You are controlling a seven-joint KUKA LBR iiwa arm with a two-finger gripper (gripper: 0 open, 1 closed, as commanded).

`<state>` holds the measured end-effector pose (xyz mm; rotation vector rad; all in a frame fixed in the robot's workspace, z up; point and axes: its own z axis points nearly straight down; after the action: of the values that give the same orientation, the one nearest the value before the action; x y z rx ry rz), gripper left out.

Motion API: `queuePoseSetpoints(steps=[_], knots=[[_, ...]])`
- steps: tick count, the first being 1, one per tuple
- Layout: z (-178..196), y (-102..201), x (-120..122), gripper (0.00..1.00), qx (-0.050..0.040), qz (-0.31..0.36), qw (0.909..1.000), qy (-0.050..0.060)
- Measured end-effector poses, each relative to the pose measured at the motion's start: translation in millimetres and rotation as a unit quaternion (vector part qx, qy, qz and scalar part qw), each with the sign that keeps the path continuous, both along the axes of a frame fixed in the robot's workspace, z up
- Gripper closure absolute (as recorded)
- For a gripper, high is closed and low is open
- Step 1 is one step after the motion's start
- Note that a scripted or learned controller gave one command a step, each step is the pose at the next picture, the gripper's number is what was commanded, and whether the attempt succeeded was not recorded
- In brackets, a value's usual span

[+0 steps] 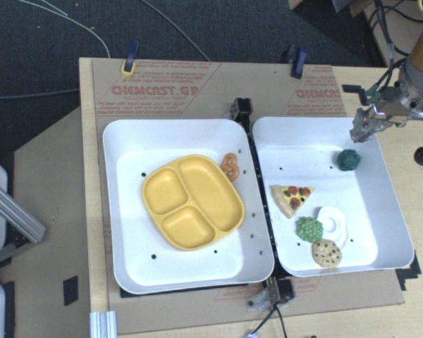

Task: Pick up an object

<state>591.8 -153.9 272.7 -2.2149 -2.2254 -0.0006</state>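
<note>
Two shallow white bins sit side by side on a cardboard-covered bench. The left bin [120, 210] holds a yellow divided tray [192, 201] with three compartments, lying near the middle and turned at an angle. A small brown pretzel-shaped piece [230, 166] rests on the bin floor, touching or just beside the tray's upper right rim; which of the two cannot be told. The right bin [388, 210] holds five toy food items. A dark green round object [349, 160] lies in the upper right part, well apart from the rest. A pizza slice [292, 198] lies near the left wall, at mid-height. Below it, a green broccoli-like piece [309, 229] sits just beside a white fried-egg shape [333, 223], and a brown cookie [326, 253] lies just below both, near the bin's front wall. The gripper [361, 130] hangs over the upper right corner of the right bin, above the rim area, near the dark green round object but apart from it. Nothing is seen between its tips. Whether they are spread or pressed together cannot be told at this sharpness. Two clamps, one with a yellow handle [130, 60] and one blue [297, 60], grip the far edge of the board.
</note>
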Motion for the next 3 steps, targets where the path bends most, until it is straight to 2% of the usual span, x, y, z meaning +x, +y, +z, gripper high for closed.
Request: queuePoseSetpoints(steps=[1,3], knots=[[-14,47,-10,1.0,0.0005,0.0,1.0,0.001],[-48,158,-9,1.0,0.0006,0.001,1.0,0.001]])
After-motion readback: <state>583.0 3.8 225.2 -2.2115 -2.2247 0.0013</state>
